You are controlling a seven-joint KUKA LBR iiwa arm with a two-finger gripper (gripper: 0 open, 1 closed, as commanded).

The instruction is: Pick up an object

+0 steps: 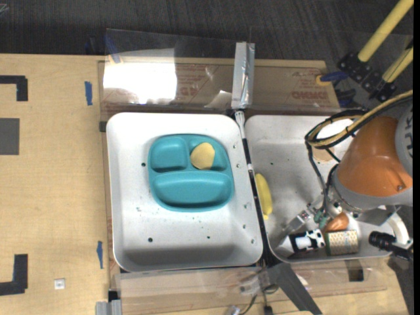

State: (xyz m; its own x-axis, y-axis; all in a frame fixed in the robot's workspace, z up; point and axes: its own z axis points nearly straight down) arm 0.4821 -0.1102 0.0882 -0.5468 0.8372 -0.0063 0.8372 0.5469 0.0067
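Camera view, arm: gripper (314, 223) low in the right bin (282, 143), finger state cannot be told.
Objects: banana (264, 193) beside it; teal tray (190, 186) in the left bin (131, 176).
Progress: nothing visibly lifted; pick remains.
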